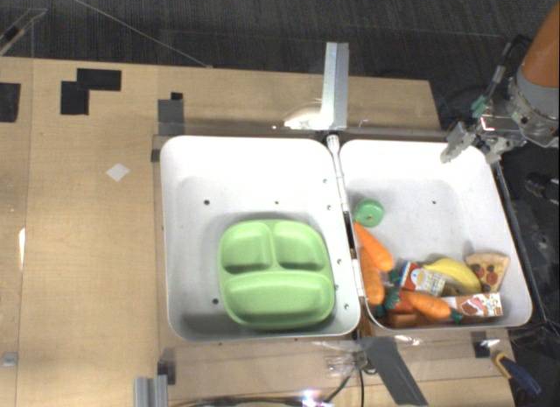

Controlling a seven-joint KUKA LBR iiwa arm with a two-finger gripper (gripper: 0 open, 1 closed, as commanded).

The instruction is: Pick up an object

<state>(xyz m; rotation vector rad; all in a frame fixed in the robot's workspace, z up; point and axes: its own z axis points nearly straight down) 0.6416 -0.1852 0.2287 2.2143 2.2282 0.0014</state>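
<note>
Toy food sits piled at five o'clock in the right bin (490,178). I hover at two o'clock; my gripper (457,144) state, I cannot tell. That banana (455,271) looks light and slippery, so grab its middle.

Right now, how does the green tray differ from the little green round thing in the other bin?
The green tray is large, squarish and split into three compartments; the green round thing is small and plain. The tray lies alone in the left bin; the round thing sits in the right bin, just above a carrot and other toy food. Both are green.
</note>
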